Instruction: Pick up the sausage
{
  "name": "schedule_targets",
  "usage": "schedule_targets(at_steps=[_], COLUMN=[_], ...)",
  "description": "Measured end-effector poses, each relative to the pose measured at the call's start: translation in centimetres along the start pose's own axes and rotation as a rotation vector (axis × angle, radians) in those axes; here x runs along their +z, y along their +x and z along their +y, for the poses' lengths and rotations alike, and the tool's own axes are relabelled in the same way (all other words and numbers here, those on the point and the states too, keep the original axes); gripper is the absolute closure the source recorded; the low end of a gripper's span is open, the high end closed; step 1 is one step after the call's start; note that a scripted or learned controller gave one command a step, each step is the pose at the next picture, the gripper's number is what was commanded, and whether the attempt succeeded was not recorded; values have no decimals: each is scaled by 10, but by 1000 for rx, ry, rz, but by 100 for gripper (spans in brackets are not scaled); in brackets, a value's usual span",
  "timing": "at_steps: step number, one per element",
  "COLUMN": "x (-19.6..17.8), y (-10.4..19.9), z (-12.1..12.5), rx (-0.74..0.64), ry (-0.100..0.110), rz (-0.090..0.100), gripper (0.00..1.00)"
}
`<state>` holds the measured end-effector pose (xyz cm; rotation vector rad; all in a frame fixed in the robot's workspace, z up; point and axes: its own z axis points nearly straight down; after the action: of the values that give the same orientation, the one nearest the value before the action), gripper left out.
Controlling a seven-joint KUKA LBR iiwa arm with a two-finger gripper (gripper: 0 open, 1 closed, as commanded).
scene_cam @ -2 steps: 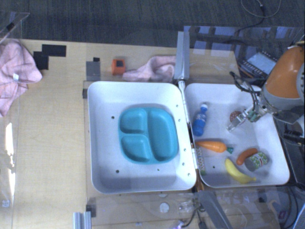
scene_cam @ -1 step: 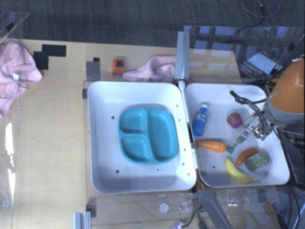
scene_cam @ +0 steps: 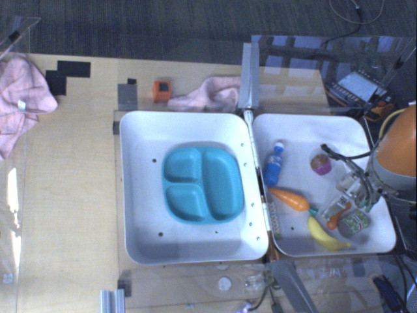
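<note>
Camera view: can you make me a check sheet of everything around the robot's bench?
Surface: wooden bench bearing a left bin and a right bin.
Job's things: small reddish piece in the right bin, maybe the sausage; too small to be sure.
Clutter: blue plate in the left bin; blue bottle, carrot and banana in the right.
Grippers: gripper low over the right bin, beside the reddish piece.
Cables: black cable by the arm; thin wire on the floor.
Surroundings: pink cloth at left, dark carpet.
</note>
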<state>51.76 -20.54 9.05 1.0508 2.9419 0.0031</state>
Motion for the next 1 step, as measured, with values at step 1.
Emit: schedule_targets(at_steps=[1], x=[-15], y=[-4], z=[4], rx=[-1], ry=[-8], rz=[-15], gripper=[100])
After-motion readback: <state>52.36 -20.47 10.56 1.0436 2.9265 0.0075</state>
